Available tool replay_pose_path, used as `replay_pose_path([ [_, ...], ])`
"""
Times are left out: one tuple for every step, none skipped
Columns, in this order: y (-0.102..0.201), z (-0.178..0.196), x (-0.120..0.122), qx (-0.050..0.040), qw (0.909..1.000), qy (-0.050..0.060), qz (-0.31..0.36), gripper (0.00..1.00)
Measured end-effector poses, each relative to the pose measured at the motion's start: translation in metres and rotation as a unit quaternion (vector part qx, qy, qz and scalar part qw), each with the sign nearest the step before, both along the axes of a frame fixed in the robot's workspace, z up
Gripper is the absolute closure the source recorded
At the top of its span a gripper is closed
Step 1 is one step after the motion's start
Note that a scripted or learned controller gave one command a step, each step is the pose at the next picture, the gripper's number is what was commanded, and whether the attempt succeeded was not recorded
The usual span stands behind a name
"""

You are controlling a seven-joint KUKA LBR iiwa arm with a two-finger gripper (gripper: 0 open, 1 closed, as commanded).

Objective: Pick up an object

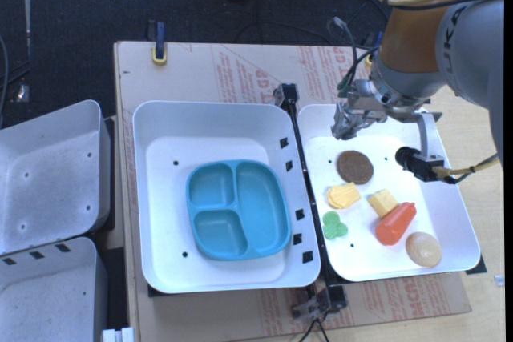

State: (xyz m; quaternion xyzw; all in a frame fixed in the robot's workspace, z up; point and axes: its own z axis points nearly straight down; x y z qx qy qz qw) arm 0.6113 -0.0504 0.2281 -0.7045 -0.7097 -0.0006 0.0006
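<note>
Gripper (349, 124) hangs over the far edge of the right bin (457, 208), just above the brown cookie (354, 166); whether it is open, cannot tell; nothing seen held. Nearer the bin's front: yellow cheese piece (345, 195), green clover shape (334, 225), yellow block (381, 202), red pepper (395, 223), tan egg (423, 248). Left bin (160, 132) carries a blue divided plate (237, 208).
</note>
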Motion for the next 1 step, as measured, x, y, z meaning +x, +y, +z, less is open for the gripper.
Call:
replay_pose_path([
  [0.0487,0.0093,0.0032,-0.0002,1.0000,-0.001,0.000,1.00],
])
